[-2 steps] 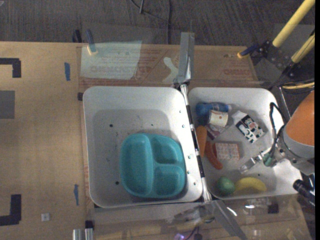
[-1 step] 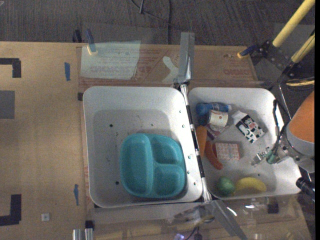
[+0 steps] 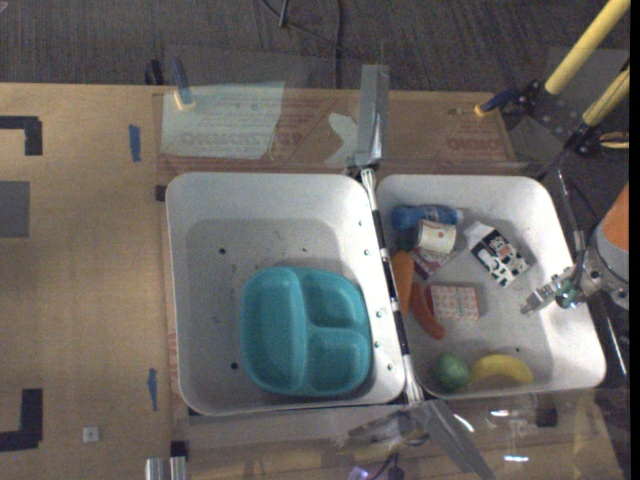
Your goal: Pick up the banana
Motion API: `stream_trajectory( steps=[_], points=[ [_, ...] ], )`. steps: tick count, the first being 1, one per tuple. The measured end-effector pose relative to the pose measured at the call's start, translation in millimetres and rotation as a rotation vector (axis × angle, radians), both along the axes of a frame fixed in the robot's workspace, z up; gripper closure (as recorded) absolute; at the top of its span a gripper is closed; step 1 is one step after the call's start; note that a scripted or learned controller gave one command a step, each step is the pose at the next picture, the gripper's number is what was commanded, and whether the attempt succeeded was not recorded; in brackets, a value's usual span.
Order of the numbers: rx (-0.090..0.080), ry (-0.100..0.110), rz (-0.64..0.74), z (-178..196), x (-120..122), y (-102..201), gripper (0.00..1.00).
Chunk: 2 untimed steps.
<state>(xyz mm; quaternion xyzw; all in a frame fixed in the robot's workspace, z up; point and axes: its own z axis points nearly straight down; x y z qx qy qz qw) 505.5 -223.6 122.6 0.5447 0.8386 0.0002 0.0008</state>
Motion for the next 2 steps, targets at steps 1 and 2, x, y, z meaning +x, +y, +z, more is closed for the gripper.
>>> stream_trajectory(
  steps=[1,2],
  points=[
    [0.0,0.0,-0.001,0,0,0,0.0],
    [0.002,0.004,0.032,-22,-26,1,0.0]
  ],
)
